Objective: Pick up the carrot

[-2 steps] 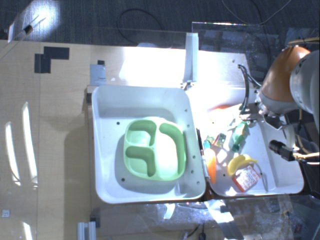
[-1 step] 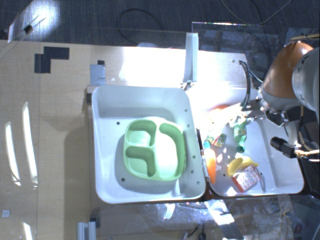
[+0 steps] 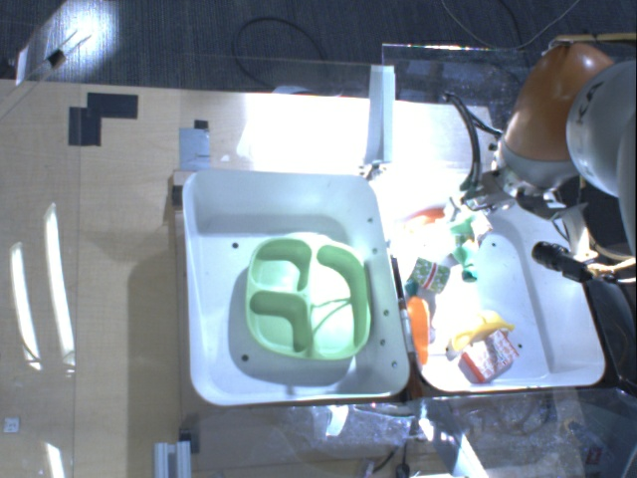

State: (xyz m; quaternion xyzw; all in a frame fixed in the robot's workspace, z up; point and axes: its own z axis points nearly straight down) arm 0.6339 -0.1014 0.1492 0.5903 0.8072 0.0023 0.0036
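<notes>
Two white bins sit side by side on the table (image 3: 100, 267). The left bin (image 3: 204, 217) carries a green tray (image 3: 307, 299) with three compartments, set toward its near-right part. The right bin (image 3: 557, 361) is washed out by strong light over its far-left part.

From the right edge the grey arm (image 3: 597, 118) reaches in over the right bin's far-right corner, its orange band (image 3: 547, 108) uppermost and the wrist bent down and to the left. The pincer (image 3: 476, 202) hangs over the bin's far part, near the middle of the far edge; whether it is apart or together cannot be told, since glare and dark cabling blur it. Nothing can be seen gripped there.

The carrot (image 3: 418, 329) lies against the right bin's left wall, toward the near-left corner, its length running along that wall. It is well apart from the pincer, nearer the camera and further left, and untouched.

Between the two lie a green toy (image 3: 464, 247) just below the pincer and a green-and-white packet (image 3: 428, 275) just beyond the carrot's far end. A small red-orange item (image 3: 426, 215) lies in the glare to the pincer's left. A banana (image 3: 482, 329) and a red carton (image 3: 490, 357) touch each other near the bin's near edge, right of the carrot.
</notes>
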